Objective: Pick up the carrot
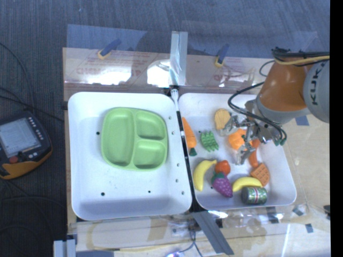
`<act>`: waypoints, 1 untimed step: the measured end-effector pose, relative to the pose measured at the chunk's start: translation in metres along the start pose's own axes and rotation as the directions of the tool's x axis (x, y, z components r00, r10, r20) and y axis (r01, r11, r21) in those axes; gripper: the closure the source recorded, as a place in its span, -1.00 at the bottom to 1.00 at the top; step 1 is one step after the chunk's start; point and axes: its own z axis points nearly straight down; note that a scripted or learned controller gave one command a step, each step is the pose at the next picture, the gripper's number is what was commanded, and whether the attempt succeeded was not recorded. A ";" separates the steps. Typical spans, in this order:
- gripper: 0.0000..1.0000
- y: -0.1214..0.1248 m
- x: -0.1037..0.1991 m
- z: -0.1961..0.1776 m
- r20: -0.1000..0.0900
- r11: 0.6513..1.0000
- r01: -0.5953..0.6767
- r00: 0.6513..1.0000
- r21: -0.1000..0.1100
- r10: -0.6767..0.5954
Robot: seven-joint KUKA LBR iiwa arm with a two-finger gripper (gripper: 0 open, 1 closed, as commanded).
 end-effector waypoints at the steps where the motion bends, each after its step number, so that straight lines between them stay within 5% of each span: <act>1: 1.00 0.002 0.001 -0.005 -0.005 1.000 0.001 1.000 -0.002 -0.001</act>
